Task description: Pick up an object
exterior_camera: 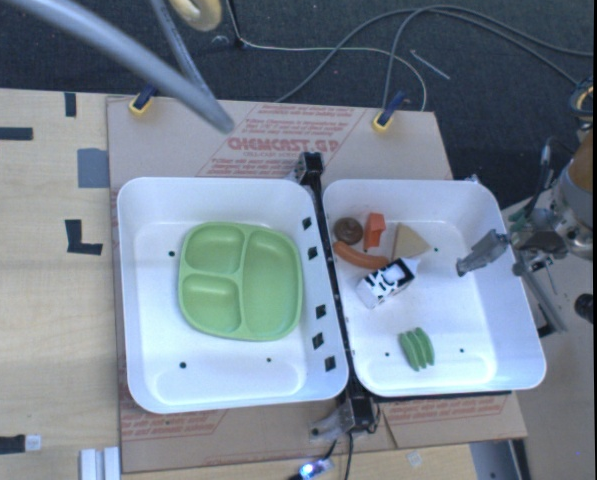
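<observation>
While the claw (475,259) is hung over the right edge of the right bin (498,343), nothing is seen gripped in it, and whether it's spread or closed honestly can't be told. A bunch of small stuff is piled in that bin's upper left: a brown disc (349,230), an orange block (375,229), a tan wedge (410,240), a sausage (356,256) and a black-and-white toy (386,280). A green ridged piece (416,348) is laid lower down. A green divided plate (242,280) is sat in the left bin (143,308).

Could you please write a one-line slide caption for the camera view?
Hand over right bin, near toys; green plate in left bin.
</observation>
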